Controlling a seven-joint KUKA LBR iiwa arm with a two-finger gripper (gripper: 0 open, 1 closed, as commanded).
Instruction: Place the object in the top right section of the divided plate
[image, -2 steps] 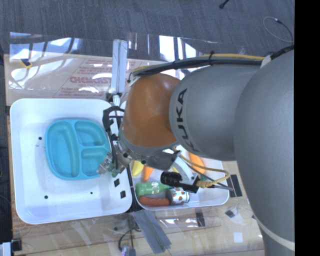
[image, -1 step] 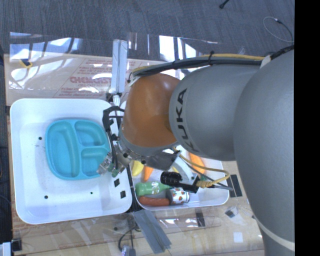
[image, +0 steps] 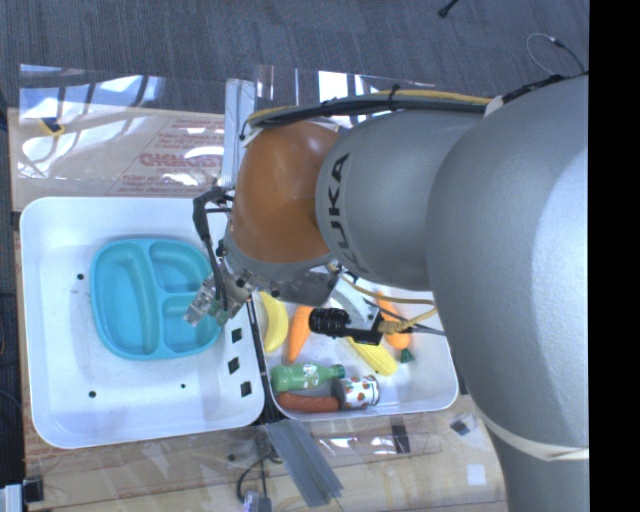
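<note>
Turquoise moulded divided plate (image: 140, 295) lies in the smooth white bin (image: 50, 330).

Two white bins (image: 60, 400), one blue divided plate (image: 130, 300), one banana (image: 273, 320), one carrot (image: 298, 333), one green bottle (image: 305, 377).

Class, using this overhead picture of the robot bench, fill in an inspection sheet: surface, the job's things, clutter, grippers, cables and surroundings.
Surface: two shallow white plastic bins side by side on a wooden bench.
Job's things: turquoise divided plastic plate in the left bin, sections bare.
Clutter: right bin holds a yellow banana, orange carrot, yellow corn cob, green bottle and red sausage.
Grippers: gripper over the plate's right edge; jaws too blurred to judge.
Cables: black and yellow cables along the arm.
Surroundings: dark grey carpet.
</note>
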